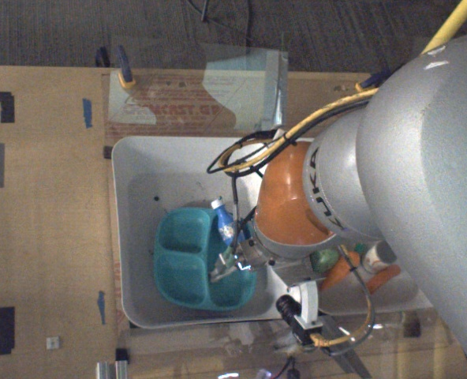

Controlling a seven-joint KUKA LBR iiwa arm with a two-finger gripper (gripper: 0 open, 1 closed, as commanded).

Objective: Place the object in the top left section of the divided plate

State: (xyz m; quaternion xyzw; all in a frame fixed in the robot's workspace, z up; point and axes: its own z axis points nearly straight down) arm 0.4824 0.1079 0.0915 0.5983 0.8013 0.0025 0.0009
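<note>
A teal divided plate (188, 260) lies in the left white bin (135, 204), toward its front. A small blue and white object (224, 222) rests at the plate's right rim, over the upper right part. My gripper (224, 268) hangs over the plate's right side, just below that object, and the wrist with its orange band (289, 200) covers what lies behind it. Whether the object touches the gripper I cannot tell.
The right bin is mostly hidden by my arm; a green item (325, 259), an orange carrot-like piece (342, 272) and a white piece (380, 253) peek out beneath it. A clear plastic sheet on cardboard (210, 93) lies behind the left bin.
</note>
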